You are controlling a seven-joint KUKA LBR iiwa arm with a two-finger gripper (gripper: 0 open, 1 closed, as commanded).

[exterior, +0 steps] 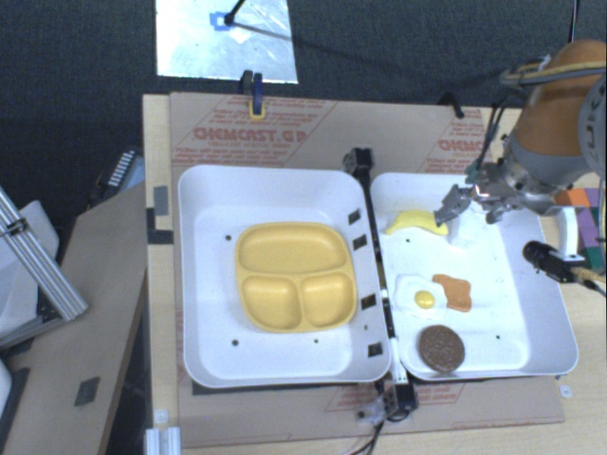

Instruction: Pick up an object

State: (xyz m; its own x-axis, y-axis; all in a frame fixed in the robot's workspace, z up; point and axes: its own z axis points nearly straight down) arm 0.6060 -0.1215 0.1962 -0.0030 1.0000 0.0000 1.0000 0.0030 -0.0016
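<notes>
The left shallow white bin (204,282) is holding a yellow plastic three-compartment tray (292,275), lying flat near its middle. The right shallow white bin (531,325) is holding a yellow banana-shaped piece (414,222) at its far left, a white fried egg with a yellow yolk (420,297), a brown round cookie (442,347) and an orange-brown flat piece (454,292) just beside the egg. The two-finger gripper (471,203) is hovering over the right bin's far side, just right of the banana piece, its fingers standing apart and holding nothing.

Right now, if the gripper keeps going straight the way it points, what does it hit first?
Probably the yellow banana-shaped piece in the right bin: the gripper points down-left at it from just beside it. Depth is unclear, so it might meet the bin floor first.
</notes>
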